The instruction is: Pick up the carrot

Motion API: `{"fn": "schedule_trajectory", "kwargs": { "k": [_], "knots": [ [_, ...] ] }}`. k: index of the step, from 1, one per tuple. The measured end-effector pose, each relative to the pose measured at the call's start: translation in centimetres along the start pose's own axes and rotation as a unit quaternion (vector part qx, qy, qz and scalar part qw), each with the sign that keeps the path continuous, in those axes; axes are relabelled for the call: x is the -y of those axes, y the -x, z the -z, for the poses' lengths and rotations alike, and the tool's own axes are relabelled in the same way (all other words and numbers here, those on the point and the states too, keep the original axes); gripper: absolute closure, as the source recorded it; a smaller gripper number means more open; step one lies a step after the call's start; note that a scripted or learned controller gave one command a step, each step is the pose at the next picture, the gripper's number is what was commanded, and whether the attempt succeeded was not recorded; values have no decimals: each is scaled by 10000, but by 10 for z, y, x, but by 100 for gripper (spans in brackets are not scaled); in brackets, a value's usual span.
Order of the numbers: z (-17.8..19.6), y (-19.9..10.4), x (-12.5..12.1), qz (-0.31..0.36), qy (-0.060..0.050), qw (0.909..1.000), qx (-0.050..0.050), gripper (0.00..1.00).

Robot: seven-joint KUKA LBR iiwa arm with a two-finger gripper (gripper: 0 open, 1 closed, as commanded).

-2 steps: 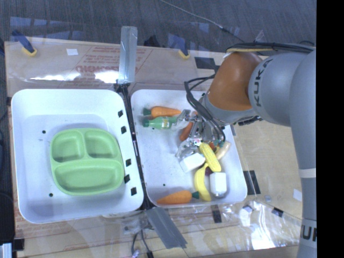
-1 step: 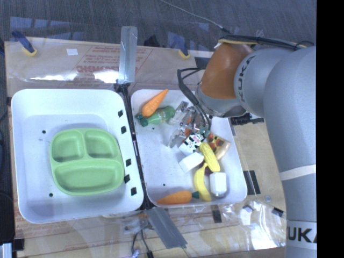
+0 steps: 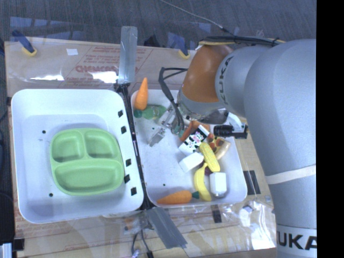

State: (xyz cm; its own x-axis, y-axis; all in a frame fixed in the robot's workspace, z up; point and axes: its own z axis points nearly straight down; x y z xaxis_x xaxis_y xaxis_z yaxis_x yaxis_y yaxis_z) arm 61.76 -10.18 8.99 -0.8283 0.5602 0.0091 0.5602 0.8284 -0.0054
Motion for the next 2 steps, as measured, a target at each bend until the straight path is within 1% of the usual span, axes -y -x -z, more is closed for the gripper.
{"fn": "schedule_trajectory", "kwargs": {
  "k": [1, 2],
  "knots": [
    [-1, 3, -10, -1869, -26, 9824, -29, 0],
    [108, -24, -77, -2631, 74, 9647, 59, 0]
  ]
}}
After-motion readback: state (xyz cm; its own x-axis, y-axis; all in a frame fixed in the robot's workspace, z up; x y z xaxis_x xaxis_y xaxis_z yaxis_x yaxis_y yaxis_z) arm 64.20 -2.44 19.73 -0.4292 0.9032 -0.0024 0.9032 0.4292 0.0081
